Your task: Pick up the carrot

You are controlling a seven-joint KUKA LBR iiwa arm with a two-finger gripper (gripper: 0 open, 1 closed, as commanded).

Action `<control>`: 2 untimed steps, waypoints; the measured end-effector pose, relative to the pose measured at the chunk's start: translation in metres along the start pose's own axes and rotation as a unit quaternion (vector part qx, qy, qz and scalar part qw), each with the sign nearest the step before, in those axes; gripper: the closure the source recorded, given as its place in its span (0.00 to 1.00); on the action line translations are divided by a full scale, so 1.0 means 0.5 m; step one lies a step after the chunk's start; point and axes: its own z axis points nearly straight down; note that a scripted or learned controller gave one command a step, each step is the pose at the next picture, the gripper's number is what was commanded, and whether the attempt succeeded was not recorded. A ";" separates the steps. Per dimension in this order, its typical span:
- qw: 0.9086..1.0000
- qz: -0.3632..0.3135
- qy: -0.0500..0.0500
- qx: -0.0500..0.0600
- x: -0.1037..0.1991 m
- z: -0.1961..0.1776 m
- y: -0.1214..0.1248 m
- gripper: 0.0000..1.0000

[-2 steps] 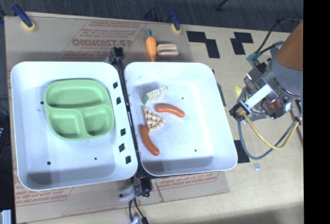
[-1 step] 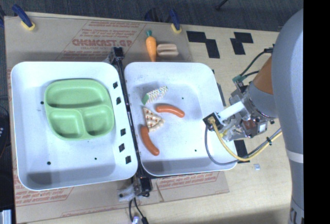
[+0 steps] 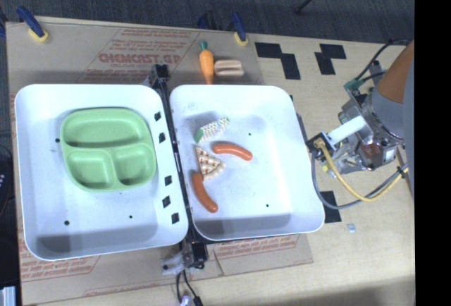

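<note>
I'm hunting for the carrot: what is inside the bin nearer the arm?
Two sausages, a pizza slice and a striped pale piece; what lies beneath them is covered. The carrot lies outside, on the bench behind that bin.

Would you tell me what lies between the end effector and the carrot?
In the camera view: the right bin, its far corner, then a tan toy bun just beside the carrot.
</note>
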 end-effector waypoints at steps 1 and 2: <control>1.000 0.021 -0.001 0.002 0.005 0.409 -0.024 1.00; 1.000 0.001 0.000 0.001 0.000 0.274 0.001 1.00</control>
